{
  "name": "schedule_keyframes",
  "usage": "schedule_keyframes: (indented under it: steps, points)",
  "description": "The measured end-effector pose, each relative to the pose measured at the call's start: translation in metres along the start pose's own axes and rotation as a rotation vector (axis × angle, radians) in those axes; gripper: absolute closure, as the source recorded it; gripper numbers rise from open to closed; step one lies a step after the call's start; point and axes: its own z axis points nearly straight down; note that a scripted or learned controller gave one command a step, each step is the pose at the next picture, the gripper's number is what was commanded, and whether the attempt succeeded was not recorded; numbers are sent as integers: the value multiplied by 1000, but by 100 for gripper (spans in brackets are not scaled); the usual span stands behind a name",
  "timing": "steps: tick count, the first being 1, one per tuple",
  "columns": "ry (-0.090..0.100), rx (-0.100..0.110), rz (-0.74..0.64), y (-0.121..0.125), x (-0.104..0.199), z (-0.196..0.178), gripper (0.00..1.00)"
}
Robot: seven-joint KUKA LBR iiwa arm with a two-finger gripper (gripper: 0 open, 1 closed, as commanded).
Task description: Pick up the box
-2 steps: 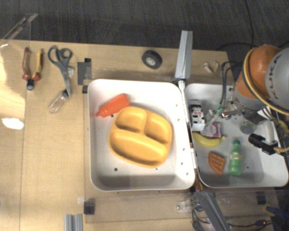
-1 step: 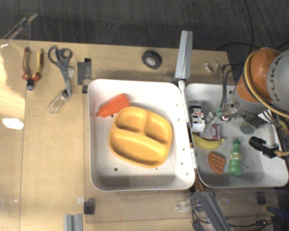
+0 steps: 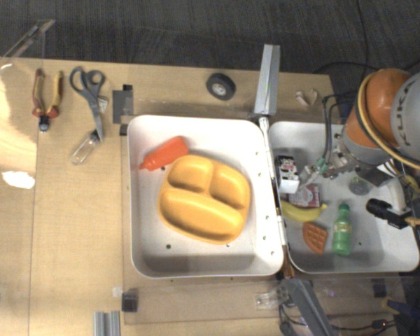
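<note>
Caught the gripper [image 3: 327,166] low over the right bin [image 3: 399,254], hanging from the grey arm [image 3: 413,117] with its orange band. Could not tell whether open or closed, too small and cluttered with cables. Saw nothing clearly held. Found it just above a pinkish packet [image 3: 309,196], contact not readable. Spotted the box [image 3: 288,174] off to the gripper's left, tight against the right bin's left wall, small and white with a dark top end. Read its long axis as running roughly up and down the view, along that wall, dark end pointing away toward the far rim. Noted a banana [image 3: 301,213] just below it, then an orange ridged piece [image 3: 315,237] and a green bottle [image 3: 342,229] nearer the front rim. Over in the left bin [image 3: 143,257], picked out a yellow divided tray [image 3: 204,197] with an orange carrot-like toy [image 3: 164,153] touching its far left corner. Beyond the bins, took in a wooden bench [image 3: 56,243] with pliers [image 3: 45,96], scissors [image 3: 91,100] and a tape roll [image 3: 221,85], and dark carpet [image 3: 161,12] behind.
</note>
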Motion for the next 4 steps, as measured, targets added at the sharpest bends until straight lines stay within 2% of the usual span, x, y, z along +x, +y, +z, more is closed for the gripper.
schedule_keyframes:
  steps: [1,2,3,4]
  points:
    - [-15,-5,-4,0,3,1,0]
    - [-14,-14,-60,-1,1,2,0]
    - [5,-10,127,-19,2,8,0]
    - [-5,-1,95,-15,14,9,0]
